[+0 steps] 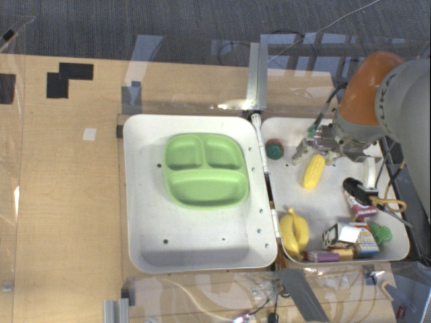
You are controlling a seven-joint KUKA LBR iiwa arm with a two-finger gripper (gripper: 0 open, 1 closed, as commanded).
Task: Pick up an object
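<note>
Yellow corn (313,171) lying tilted in the right bin (397,247), toward twelve o'clock of its floor. Hovering just above the cob's upper end, gripper (316,147) with fingers spread, apparently lining up a grab. Banana (294,231) resting at seven o'clock, well apart.
</note>
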